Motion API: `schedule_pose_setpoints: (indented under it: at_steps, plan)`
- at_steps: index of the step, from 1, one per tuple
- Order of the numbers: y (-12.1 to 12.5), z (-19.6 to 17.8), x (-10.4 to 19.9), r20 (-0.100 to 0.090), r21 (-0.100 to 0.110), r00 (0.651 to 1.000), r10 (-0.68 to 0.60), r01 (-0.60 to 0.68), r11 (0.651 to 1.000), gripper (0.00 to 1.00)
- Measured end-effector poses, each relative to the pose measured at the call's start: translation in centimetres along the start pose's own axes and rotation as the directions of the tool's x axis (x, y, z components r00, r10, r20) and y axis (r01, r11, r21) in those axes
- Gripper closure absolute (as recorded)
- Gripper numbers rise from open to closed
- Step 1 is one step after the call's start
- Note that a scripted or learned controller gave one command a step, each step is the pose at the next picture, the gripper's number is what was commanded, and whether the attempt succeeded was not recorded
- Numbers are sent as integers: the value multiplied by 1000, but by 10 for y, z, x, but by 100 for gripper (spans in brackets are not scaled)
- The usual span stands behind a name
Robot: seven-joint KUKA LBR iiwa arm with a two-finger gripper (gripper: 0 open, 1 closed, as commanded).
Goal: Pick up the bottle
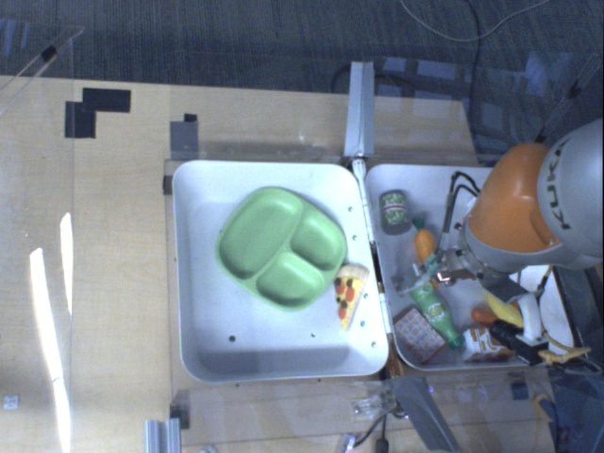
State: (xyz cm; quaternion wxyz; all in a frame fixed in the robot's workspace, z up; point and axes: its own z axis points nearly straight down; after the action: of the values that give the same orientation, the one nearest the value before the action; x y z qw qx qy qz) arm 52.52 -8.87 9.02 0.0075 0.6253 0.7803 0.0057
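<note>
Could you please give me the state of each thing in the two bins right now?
green bottle: lying on its side in the right bin, under the gripper.
green divided plate: flat in the left bin.
pizza slice toy: lying flat beside the plate.
can: in the right bin's far corner.
banana: lying in the right bin.

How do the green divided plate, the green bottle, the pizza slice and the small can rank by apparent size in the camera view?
1. green divided plate, by far the largest
2. green bottle
3. pizza slice, close to the bottle, so that order is unsure
4. small can
</note>
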Motion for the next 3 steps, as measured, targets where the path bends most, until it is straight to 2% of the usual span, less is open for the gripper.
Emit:
schedule_pose_setpoints:
  at_steps: [1, 2, 3]
  plan:
    - [3, -12, 1, -1, -6, 1000, -2, 2, 1000, 100]
    - [3, -12, 1, -1, -6, 1000, -2, 2, 1000, 0]
    - [-28, 0, -16, -1, 2, 999, -52, 52, 999, 0]
